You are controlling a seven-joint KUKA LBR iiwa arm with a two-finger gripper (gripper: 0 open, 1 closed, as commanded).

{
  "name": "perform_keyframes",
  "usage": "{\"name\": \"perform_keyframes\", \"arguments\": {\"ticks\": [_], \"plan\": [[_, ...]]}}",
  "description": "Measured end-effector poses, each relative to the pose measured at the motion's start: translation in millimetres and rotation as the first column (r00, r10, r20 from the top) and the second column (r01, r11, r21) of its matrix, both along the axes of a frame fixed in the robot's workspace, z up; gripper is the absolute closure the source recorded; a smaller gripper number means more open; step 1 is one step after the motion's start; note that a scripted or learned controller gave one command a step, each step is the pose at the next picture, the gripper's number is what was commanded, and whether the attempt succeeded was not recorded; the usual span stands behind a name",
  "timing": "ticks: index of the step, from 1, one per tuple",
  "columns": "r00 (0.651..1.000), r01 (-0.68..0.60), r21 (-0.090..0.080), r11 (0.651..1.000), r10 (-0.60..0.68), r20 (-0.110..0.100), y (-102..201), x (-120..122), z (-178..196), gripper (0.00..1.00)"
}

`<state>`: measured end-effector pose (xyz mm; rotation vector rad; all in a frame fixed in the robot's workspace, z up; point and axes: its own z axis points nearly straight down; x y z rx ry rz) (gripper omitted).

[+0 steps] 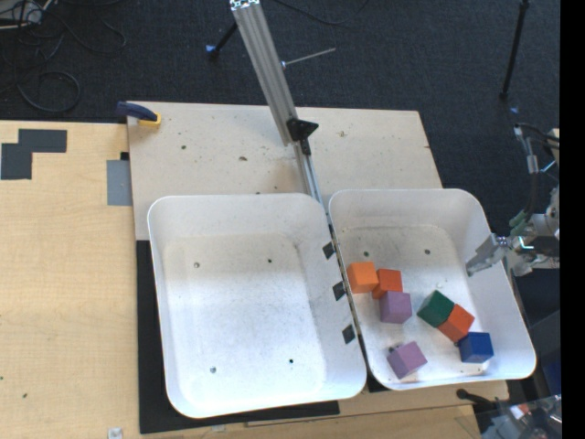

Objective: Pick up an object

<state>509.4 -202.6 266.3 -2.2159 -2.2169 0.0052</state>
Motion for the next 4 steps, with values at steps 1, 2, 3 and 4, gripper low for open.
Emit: {"name": "perform_keyframes", "arguments": {"ticks": [1, 2, 3, 4], "plan": [[1.000, 0.002, -0.001, 1.000, -0.002, 0.004, -0.5, 0.3, 2.0, 0.00], [1.000, 0.001, 0.000, 1.000, -0.001, 0.000, -4.5, -2.1, -42.7, 0.00], [1.000, 0.001, 0.001, 1.000, -0.001, -0.002, 6.6, -7.0, -97.3, 0.00], [1.000, 0.002, 0.001, 1.000, -0.002, -0.002, 13.0, -9.8, -160.5, 0.00]]}}
